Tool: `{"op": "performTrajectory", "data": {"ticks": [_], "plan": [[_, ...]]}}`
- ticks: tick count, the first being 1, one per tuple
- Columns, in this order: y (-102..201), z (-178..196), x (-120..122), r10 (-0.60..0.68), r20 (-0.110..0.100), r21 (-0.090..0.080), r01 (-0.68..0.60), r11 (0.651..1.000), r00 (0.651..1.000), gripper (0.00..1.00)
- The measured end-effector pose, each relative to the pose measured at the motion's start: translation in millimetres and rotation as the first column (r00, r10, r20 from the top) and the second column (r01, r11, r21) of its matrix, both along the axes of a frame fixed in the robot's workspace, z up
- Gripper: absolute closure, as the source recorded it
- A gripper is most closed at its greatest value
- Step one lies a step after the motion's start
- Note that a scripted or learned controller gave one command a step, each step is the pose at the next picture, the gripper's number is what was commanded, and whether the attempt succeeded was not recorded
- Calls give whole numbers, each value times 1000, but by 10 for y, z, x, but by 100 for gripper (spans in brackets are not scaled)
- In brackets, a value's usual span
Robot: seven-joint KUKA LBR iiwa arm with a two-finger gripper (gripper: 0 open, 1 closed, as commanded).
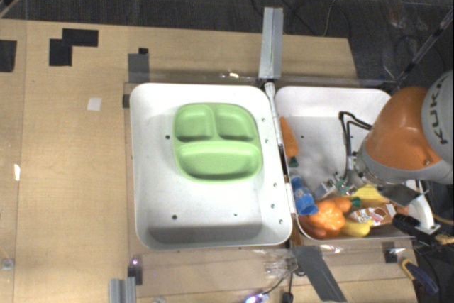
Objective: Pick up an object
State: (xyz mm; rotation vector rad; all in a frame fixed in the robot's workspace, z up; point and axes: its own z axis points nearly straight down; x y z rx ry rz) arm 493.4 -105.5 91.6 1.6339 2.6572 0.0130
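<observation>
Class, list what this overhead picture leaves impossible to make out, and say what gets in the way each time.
- Claw: the arm's orange band hangs over it in the camera view, so open or shut cannot be read.
- Right bin: its right side is hidden under the arm.
- Toy pile: pieces overlap, too small and crowded to name each.
- Green plate: fully visible.

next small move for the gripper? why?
Probably a short straight descent. The gripper hangs low in the right bin, just above the heap of small items in its near corner. The green divided plate fills the left bin, a harder grasp.
</observation>
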Motion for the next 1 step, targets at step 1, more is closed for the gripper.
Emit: {"op": "performTrajectory", "data": {"ticks": [1], "plan": [[32, -11, 707, -158, -7, 6, 158, 987, 987, 0]]}}
